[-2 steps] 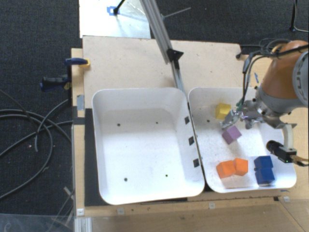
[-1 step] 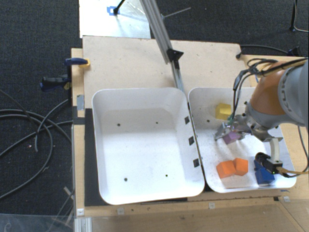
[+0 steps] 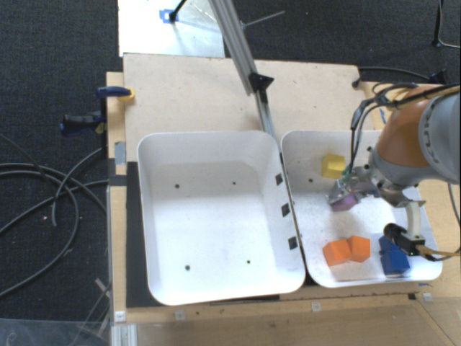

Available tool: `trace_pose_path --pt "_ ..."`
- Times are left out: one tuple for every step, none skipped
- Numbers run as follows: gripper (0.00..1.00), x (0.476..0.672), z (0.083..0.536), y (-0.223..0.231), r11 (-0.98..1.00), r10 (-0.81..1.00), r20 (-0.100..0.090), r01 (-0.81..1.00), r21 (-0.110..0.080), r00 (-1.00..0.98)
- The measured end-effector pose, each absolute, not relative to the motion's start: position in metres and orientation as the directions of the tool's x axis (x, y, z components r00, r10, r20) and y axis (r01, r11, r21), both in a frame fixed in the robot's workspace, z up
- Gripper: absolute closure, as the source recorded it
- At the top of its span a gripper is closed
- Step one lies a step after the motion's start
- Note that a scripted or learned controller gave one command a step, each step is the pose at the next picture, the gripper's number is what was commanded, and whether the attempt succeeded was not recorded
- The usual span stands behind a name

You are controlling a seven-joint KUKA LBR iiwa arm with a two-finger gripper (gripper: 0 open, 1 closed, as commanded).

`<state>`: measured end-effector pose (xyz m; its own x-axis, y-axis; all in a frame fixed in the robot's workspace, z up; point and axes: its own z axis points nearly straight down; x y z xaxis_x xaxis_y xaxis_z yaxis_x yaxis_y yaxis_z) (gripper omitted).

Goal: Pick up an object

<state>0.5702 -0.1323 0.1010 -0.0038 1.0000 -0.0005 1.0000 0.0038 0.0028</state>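
Gripper sits low in the right bin, at a purple piece that lies in the bin's middle, just below the wrist. Whether that piece is actually between the fingers cannot be told from this view, nor how far the gripper stands open; the arm's body covers much of it.

Handling, as a judgement: the purple piece looks small and light, probably a rigid plastic or foam block, not fragile. Its faces may be smooth, so a hold across two opposite flat sides, taken squarely, would be safest; a corner grip risks it slipping out.

Contents of the right bin: a yellow block on the far side, just beyond the gripper; two orange blocks touching each other on the near side; a blue block near the right near corner, close beside the orange ones.

Left bin: white floor with small dark specks, no blocks seen.
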Motion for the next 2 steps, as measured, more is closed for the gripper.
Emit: trace_pose_path --pt "1.00 0.578 0.194 -0.031 0.014 1.000 0.004 1.000 0.008 -0.014" --pt "1.00 0.616 0.190 0.050 0.014 1.000 0.003 1.000 0.005 -0.014"
